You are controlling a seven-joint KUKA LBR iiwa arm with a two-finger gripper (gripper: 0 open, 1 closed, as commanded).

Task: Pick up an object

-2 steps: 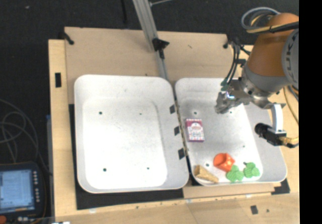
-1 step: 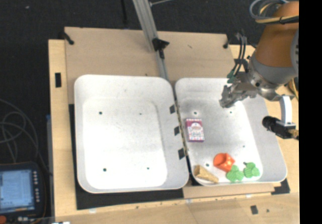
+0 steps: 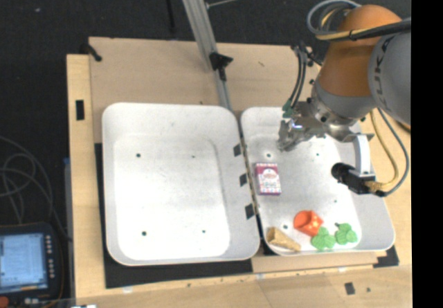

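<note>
At the far left edge, off the bench, a small screen (image 3: pixel 24 258) glows beside some dark cables on the floor. The wooden bench (image 3: pixel 138 71) carries two shallow white bins side by side. The left bin (image 3: pixel 169 182) shows its bare white floor with a few small dark dots. A slim metal pole (image 3: pixel 201 23) slants down from the top of the view towards the gap between the bins.

The right bin (image 3: pixel 311 168) holds the objects. Just inside its left wall lies a small pink and white box (image 3: pixel 268 178). Nearer the front rim sit a tan wedge-shaped piece (image 3: pixel 282 238), an orange-red rounded item (image 3: pixel 307 221) just beside it, and a green leafy toy (image 3: pixel 334 237) to the right, close to the orange one.

The gripper (image 3: pixel 289 135) hangs over the back part of the right bin, above and apart from the pink box, with nothing visible between its tips; whether the claw is open or closed cannot be told from this angle. Behind it rises the arm (image 3: pixel 353 57), with its orange band and grey body entering from the right.
</note>
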